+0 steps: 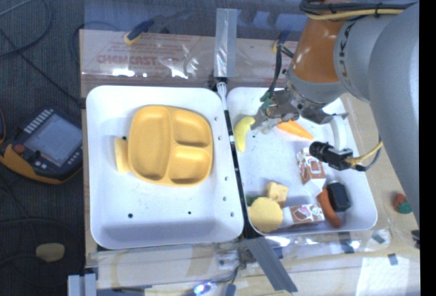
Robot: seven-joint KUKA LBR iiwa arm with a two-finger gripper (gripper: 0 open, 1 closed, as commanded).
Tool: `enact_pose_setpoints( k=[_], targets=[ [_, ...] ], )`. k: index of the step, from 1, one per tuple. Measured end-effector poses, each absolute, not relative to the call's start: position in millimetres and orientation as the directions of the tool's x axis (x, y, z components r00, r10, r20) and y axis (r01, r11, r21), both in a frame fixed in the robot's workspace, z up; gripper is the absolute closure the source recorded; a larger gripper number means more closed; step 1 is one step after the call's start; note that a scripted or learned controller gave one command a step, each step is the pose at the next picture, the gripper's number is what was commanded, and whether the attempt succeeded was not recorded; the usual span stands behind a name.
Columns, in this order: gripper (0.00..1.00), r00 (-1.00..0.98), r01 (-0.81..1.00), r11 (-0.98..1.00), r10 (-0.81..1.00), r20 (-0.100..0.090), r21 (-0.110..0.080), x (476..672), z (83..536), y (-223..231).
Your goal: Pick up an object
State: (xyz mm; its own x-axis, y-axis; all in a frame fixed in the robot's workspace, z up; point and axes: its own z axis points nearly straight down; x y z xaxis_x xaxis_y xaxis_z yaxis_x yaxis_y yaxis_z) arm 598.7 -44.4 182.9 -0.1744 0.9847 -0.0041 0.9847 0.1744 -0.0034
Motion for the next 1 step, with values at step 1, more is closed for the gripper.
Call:
enact_pose_setpoints(
  k=[1],
  targets=[
    [0.0, -0.175, 0.985, 0.175, 0.985, -0.004, -0.003, 598.7, 182.9, -44.2]
  ],
)
